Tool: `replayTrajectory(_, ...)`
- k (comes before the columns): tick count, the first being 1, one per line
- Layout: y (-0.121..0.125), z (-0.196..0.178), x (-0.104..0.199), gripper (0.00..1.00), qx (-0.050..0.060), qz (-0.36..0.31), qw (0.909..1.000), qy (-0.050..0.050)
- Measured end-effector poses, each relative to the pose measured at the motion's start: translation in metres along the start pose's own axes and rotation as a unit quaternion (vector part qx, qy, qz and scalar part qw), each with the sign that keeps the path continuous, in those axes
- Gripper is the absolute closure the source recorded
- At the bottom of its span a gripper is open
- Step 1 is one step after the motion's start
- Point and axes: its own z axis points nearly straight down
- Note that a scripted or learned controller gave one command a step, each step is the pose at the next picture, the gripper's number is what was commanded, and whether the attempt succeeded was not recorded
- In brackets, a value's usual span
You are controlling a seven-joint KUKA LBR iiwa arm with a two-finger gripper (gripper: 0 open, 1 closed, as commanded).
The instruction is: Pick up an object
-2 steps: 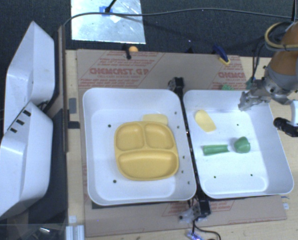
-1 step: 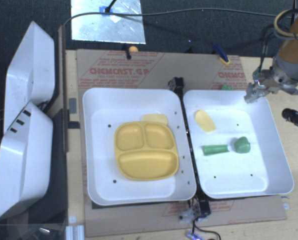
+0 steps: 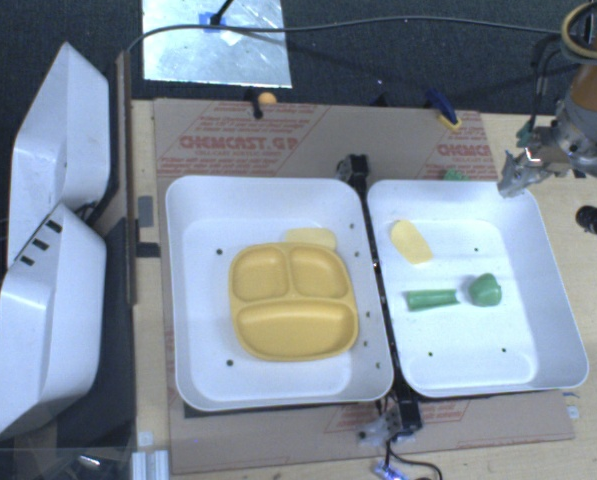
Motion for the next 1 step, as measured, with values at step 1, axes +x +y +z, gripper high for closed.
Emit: replayTrajectory(1, -0.0131, -0.0127, 0.0498, 1.0, 0.001, -0.002, 1.0, 0.0)
